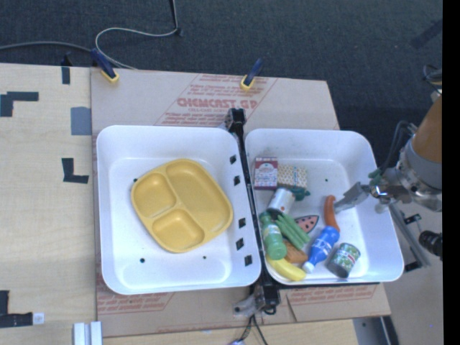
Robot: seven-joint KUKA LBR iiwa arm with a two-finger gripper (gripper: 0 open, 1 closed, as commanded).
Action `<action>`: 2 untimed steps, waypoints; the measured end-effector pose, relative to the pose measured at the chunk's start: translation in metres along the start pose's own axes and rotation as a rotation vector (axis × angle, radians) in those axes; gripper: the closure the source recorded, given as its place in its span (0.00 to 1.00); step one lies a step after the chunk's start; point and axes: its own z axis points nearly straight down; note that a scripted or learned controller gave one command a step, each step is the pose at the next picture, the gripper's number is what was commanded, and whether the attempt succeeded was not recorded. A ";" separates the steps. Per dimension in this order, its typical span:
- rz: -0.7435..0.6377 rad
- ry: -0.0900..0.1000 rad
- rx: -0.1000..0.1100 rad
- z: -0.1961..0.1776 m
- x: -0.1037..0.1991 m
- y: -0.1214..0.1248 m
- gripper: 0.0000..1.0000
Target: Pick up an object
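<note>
The right bin (359, 146) holds a heap of small items. Among them are a red box (265, 172), a beige cracker box (292, 176), a white tube (278, 201), a watermelon slice (307, 223) and an orange sausage-like piece (330, 210). There are also a blue bottle (321, 246), a green can (345, 259), a green bottle (273, 241) and a banana (287, 269). My gripper (350, 196) hangs over the bin's right side, just right of the orange piece. I see nothing held in it.
The left bin (115, 264) carries a yellow divided plate (181, 204). A black clamp (236, 118) sits where the bins meet at the back. Yellow clips (251, 76) and a cable (136, 31) lie beyond the cardboard base.
</note>
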 end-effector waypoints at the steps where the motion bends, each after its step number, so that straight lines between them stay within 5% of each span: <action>1: 0.001 0.000 0.000 0.139 -0.023 0.009 0.00; 2: 0.002 -0.004 -0.006 0.143 0.000 0.017 0.00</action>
